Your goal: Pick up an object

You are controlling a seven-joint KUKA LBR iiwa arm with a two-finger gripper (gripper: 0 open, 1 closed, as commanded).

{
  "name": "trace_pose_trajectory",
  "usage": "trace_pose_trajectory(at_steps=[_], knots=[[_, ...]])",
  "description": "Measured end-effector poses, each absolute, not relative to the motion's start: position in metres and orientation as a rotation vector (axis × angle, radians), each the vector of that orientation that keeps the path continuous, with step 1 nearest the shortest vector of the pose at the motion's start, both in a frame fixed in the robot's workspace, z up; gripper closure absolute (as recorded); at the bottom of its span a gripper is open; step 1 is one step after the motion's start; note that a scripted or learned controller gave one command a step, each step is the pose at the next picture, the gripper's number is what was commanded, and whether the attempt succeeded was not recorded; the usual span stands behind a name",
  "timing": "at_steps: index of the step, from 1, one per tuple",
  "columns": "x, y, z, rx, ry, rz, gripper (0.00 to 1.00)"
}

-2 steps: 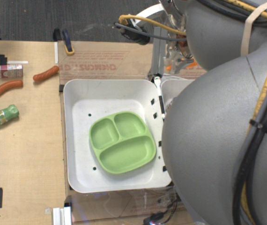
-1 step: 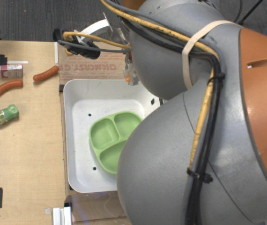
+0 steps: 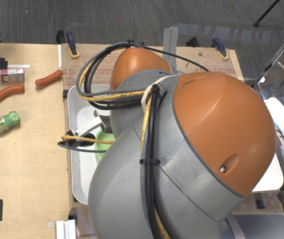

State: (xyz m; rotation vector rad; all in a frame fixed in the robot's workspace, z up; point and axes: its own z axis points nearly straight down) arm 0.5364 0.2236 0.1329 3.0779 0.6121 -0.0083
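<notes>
The grey and orange arm (image 3: 182, 153) is looming over most of the near bin (image 3: 77, 148), leaving only the bin's left wall and a strip of white floor showing. Inside that strip a pale green object (image 3: 103, 141) is lying just beside the arm's body, partly hidden, so its long axis cannot be told. Black and yellow cables (image 3: 89, 96) are looping across the bin's upper left corner. The jaws are hidden under the arm, so whether they are spread or pinching cannot be told. Left of the bin the wooden surface (image 3: 27, 173) is offering open room. Well apart from the bin, two red sausages (image 3: 49, 78) are lying there, long axes running left to right and tilted slightly, beside a small carton (image 3: 10, 74) and a green bottle (image 3: 1, 124) pointing left.
</notes>
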Motion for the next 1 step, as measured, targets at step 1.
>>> trace_pose_trajectory(at_steps=[1], knots=[[0.5807,0.2281,0.2707,3.008,0.9,-0.005,1.0]])
